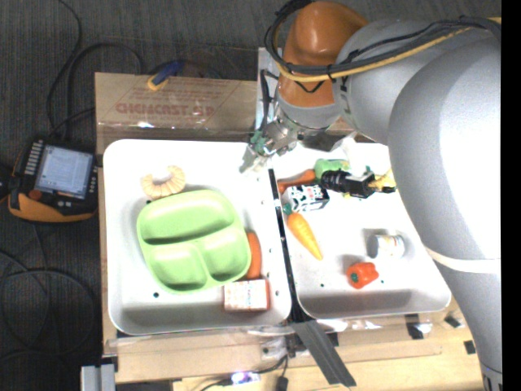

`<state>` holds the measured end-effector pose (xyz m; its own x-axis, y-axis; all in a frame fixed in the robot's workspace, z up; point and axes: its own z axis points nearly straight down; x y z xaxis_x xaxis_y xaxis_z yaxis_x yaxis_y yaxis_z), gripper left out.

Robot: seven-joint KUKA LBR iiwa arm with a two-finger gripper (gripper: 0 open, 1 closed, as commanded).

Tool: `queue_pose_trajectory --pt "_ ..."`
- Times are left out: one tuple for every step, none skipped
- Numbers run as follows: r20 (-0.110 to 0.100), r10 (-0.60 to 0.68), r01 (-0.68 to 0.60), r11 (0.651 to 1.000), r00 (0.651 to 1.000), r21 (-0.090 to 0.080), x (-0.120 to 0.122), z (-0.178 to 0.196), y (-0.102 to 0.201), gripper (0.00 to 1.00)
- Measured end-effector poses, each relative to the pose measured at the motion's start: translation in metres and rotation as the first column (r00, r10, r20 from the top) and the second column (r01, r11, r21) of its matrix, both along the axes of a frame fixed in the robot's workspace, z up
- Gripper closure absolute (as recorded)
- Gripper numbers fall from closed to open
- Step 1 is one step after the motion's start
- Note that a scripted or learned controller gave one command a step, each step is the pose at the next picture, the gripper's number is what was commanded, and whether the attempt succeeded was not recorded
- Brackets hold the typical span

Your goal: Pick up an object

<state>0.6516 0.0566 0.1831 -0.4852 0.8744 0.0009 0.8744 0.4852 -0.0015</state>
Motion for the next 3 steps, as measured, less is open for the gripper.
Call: queue_pose_trajectory --pt "0.003 0.073 -0.073 0.997 0.997 -0.002 0.017 0.154 0.0 1.0" --pt "0.003 -0.302 0.302 0.953 0.953 -0.004 0.017 0.209 0.079 1.0" --pt "0.002 -0.002 0.002 1.0 1.0 -0.004 0.017 0.193 0.142 1.0"
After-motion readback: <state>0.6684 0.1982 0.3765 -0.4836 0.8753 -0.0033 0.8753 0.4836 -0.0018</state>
